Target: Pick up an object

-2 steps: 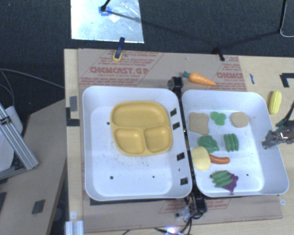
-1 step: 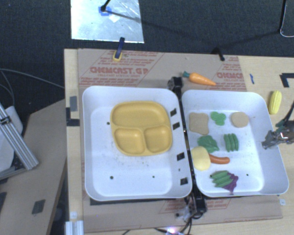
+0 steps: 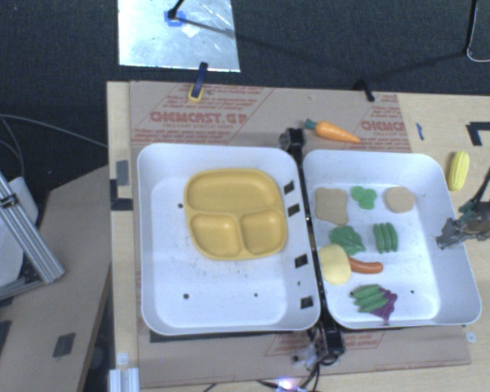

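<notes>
The gripper (image 3: 456,233) hangs at the right rim of the right bin (image 3: 429,170) — whether its fingers are spread or pressed together I cannot tell, and nothing shows between them. In that bin a small carrot (image 3: 365,265) lies with its long axis left to right, tilted slightly, beside a yellow piece (image 3: 335,264). The left bin (image 3: 159,219) holds a yellow divided tray (image 3: 235,212).
</notes>
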Robot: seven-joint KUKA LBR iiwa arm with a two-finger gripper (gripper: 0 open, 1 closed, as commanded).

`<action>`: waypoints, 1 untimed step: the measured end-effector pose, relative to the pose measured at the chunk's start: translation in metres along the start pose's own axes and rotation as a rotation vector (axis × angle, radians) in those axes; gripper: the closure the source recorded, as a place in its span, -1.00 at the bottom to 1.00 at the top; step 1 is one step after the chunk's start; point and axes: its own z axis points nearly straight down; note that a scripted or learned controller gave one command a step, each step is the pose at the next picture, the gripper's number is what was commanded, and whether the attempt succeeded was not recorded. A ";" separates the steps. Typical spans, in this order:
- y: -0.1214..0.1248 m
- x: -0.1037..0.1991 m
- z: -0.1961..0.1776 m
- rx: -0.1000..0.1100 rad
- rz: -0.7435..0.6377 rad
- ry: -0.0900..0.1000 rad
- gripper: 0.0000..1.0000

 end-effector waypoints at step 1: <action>0.000 0.000 -0.001 0.000 0.000 0.000 1.00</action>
